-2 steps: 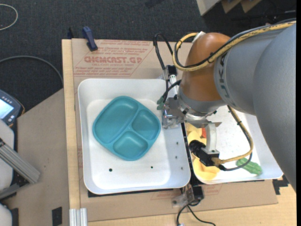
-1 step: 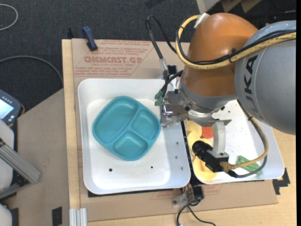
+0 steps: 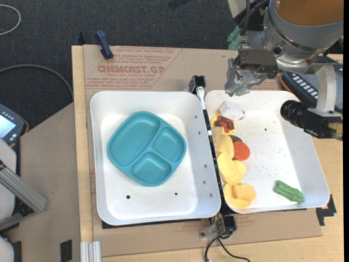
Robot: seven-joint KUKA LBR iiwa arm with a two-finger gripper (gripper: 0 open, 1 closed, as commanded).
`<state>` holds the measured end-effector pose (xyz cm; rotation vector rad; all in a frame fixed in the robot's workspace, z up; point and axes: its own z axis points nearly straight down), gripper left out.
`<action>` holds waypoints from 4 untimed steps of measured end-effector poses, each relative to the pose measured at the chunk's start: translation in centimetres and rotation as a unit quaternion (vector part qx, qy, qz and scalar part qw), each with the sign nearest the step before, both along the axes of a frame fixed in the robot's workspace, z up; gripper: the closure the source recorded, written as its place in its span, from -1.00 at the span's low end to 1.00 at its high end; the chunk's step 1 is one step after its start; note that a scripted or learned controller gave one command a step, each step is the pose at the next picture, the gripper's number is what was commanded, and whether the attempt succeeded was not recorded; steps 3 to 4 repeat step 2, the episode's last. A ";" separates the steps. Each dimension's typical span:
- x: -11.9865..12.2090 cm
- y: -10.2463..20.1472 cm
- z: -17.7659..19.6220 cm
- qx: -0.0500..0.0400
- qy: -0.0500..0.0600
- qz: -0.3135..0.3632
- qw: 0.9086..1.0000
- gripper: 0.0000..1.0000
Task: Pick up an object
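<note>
From my seat the tool (image 3: 238, 87) hangs over the far edge of the right bin (image 3: 305, 162), near its back-left corner; I can't tell its state from this angle, so I'm not calling open or closed, and I see nothing carried. Nearest candidate is the white object (image 3: 233, 111) lying just beside and toward the camera from the tool, apart from it, not touching; that offset is what the next move turns on, I reckon: a short shift toward the near side, then down. Behind it along the bin's left wall runs a crowded column: a dark red-and-yellow piece (image 3: 224, 124), an orange-red round piece (image 3: 240, 150), yellow pieces (image 3: 232, 171) down to the near corner; these touch or overlap, so a clean pick there looks harder. The green piece (image 3: 288, 191) sits alone near the front-right, well apart from the tool; the left bin (image 3: 109, 201) has a teal divided plate (image 3: 146, 155), further off still.
</note>
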<state>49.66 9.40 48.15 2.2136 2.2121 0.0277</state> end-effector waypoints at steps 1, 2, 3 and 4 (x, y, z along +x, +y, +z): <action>-1.9 -8.1 -9.5 -0.004 0.015 -0.005 1.000 1.00; -1.8 -11.3 -19.1 -0.003 0.016 -0.002 1.000 1.00; -1.8 -11.3 -19.1 -0.003 0.016 -0.002 1.000 1.00; -1.8 -11.3 -19.1 -0.003 0.016 -0.002 1.000 1.00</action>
